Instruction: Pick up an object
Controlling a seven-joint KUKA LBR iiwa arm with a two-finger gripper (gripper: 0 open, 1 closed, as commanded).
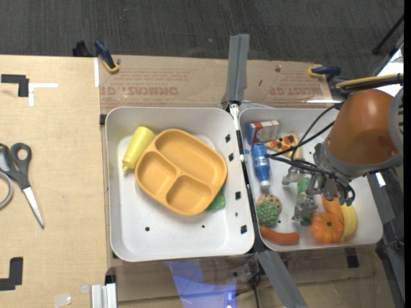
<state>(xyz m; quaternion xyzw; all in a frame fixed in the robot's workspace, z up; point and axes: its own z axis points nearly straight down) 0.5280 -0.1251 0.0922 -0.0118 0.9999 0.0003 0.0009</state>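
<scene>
Hanging low over the right bin (369,233), the gripper (307,205) points down among the toys; whether its jaws are spread or pressed together I cannot tell. Just beside it lie an orange pumpkin (325,226), a yellow banana (349,218) and a red sausage (280,236). A little farther are a speckled ball (268,206), a blue bottle (261,165) and a red carton (264,131). The left bin (128,230) holds an orange divided plate (180,170) and a yellow bottle (137,146).
</scene>
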